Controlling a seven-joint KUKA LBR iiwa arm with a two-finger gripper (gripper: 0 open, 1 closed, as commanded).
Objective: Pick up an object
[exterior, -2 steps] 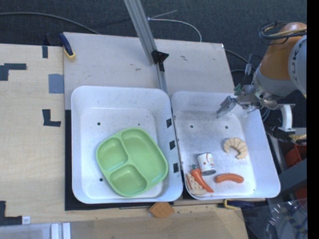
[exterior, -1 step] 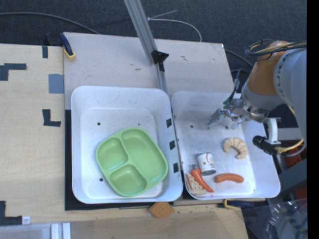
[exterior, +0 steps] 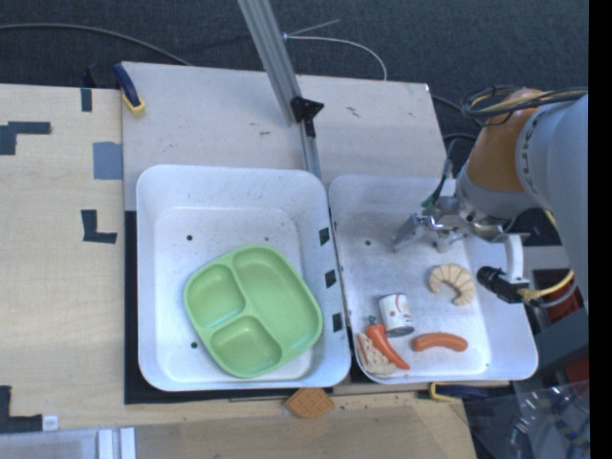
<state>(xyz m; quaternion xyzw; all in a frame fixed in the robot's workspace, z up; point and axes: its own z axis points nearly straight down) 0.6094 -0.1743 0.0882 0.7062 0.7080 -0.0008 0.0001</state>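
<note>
The croissant [exterior: 452, 283] lies just below the pincer [exterior: 421, 231], apart.

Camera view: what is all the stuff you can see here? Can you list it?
bins: 2, white, side by side on the bench
tray: 1, green, three sections, in the left bin
croissant: 1, tan, right bin, just below the gripper
can: 1, white with red, right bin
sausage: 1, orange-red, right bin, near front
carrot: 1, orange, right bin, front corner
cracker: 1, brown, on the bench in front of the bins
clamp: 1, blue and yellow, back left of the board
pole: 1, grey, slanting over the board
gripper: 1, metal, over the right bin
arm: 1, grey with orange band, from the right
</note>
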